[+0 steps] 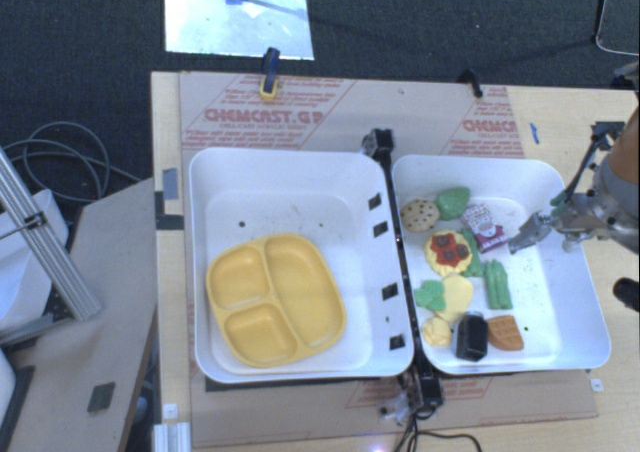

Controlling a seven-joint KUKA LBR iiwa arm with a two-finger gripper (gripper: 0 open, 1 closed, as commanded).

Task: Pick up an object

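Two white bins sit on my table, and I judge this the approach: the hand (527,237), grip unreadable from here, hovers in the right bin (575,270) beside the green bean pod (497,283), needing to descend onto a toy.

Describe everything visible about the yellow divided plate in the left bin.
The yellow divided plate looks like matte plastic, a rounded rectangle with three compartments: two in its upper half, one across the lower end. It lies flat and right side up on the floor of the left bin, turned at an angle, toward the front-left part. Nothing rests in it.
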